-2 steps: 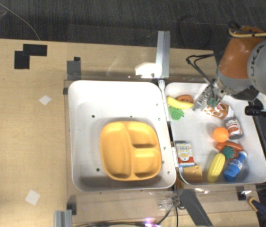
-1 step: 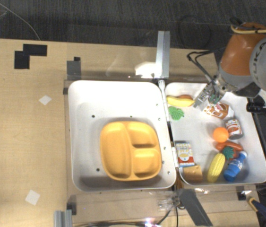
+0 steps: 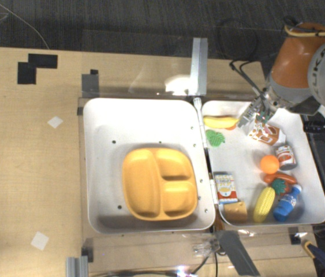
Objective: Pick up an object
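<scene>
My gripper (image 3: 253, 118) hangs over the far part of the right bin (image 3: 318, 203). It sits just right of a yellow banana (image 3: 220, 122) and just above-left of an orange and white snack packet (image 3: 265, 134). A green leafy toy (image 3: 215, 137) lies below the banana. Further forward are a small can (image 3: 286, 156), an orange ball (image 3: 269, 164), a corn cob (image 3: 264, 204), a blue bottle (image 3: 287, 203), a small carton (image 3: 225, 187) and a brown block (image 3: 235, 212). Nothing is seen held by the gripper.
The left bin (image 3: 101, 120) holds a yellow divided plate (image 3: 159, 182). A metal post (image 3: 199, 68) stands at the far end of the wall between the bins. The arm's orange band (image 3: 294, 59) and cables lie at the far right.
</scene>
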Controlling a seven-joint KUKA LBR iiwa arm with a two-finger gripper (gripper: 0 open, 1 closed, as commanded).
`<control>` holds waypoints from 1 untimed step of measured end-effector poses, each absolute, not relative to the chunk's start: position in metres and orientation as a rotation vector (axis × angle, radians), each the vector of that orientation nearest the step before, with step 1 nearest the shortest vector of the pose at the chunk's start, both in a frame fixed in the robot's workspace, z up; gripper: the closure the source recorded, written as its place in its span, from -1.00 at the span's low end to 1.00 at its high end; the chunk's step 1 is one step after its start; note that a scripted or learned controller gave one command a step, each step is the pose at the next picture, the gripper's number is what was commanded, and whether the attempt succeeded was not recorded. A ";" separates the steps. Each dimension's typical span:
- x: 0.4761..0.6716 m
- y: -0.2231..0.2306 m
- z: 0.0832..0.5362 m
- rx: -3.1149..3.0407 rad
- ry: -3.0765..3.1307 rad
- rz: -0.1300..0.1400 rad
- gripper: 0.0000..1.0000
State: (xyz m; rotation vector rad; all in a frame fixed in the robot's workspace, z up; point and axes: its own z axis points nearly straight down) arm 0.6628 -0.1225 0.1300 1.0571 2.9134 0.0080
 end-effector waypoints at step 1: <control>0.666 -0.121 0.144 1.043 2.907 0.009 1.00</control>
